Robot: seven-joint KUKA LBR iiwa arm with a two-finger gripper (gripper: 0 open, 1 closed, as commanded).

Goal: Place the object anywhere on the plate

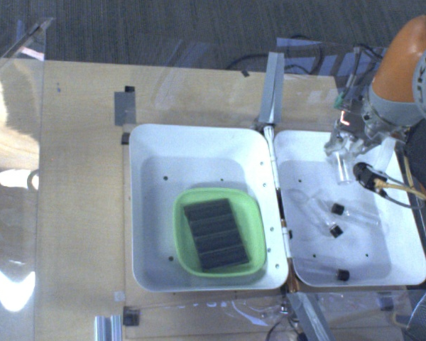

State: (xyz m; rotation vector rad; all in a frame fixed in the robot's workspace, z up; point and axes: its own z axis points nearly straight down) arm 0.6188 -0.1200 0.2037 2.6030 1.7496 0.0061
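Although the arm hangs over the right bin (405,261), you can see that the object (214,234), a dark ribbed block, already lies on the green plate (181,215) in the left bin (145,190). It rests flat across the plate's middle, tilted toward 11 o'clock, well inside the rim. By that layout, you may judge the placing done; what is left is only for the arm to draw clear. Your gripper (339,168) sits at 1 o'clock in the right bin, well apart from the plate, with nothing seen between its fingers; how wide they stand you cannot tell. Small dark pieces (336,219) lie at 5 o'clock below it on the bin floor.
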